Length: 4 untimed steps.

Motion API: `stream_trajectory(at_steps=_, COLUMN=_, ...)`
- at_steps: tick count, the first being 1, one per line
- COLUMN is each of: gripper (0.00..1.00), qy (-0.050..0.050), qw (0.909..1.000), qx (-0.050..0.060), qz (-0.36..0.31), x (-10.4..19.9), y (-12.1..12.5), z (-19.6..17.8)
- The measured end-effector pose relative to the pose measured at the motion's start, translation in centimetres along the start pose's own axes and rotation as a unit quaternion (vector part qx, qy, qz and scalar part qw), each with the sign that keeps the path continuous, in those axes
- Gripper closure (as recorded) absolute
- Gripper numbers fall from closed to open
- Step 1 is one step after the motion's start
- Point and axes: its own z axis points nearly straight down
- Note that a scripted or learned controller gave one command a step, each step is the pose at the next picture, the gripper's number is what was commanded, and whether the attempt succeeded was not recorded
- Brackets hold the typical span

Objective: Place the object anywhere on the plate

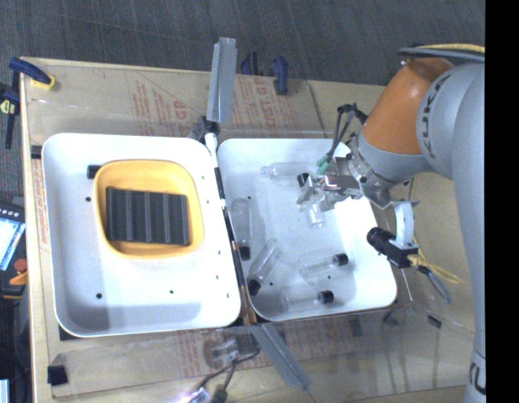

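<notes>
Near edge of the bench (343, 368) is bare wood w/ some cables and a metal bracket at the seam between the bins. Right bin (373, 288) holds several clear plastic vials w/ dark caps: one lies near the bin's near edge (314, 295), another just beyond it to the right (320, 264), a third tilted at the near-left (262, 267), and one upright-ish along the left wall (240, 218). Farther back, another clear vial (280, 171) lies near the far wall. Left bin (66, 300) carries the plate (148, 204), a yellow rounded-square dish w/ a dark ribbed insert in its middle, sitting toward the bin's far half. The gripper (316, 198) hangs over the middle-right of the right bin, well apart from the plate; a clear vial (315, 212) shows right at its tip, but can't tell whether the claw is open, closed or actually pinching it. Grey arm w/ orange band (411, 112) enters from far right. Blue clamps sit at the bench's far edge.
</notes>
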Motion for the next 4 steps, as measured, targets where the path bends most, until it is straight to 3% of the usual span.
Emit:
stream_trajectory(at_steps=1, gripper=1.0, qy=0.0, qw=0.9996, qx=0.0, qz=-0.027, x=6.2, y=0.3, z=-2.2)
stream_trajectory(at_steps=2, gripper=1.0, qy=0.0, qw=0.9979, qx=0.0, qz=-0.064, x=12.8, y=3.6, z=-4.0)
stream_trajectory(at_steps=3, gripper=1.0, qy=0.0, qw=0.9959, qx=0.0, qz=-0.091, x=23.0, y=5.8, z=-3.1)
stream_trajectory(at_steps=4, gripper=0.0, qy=0.0, qw=0.9959, qx=0.0, qz=-0.091, x=23.0, y=5.8, z=-3.1)
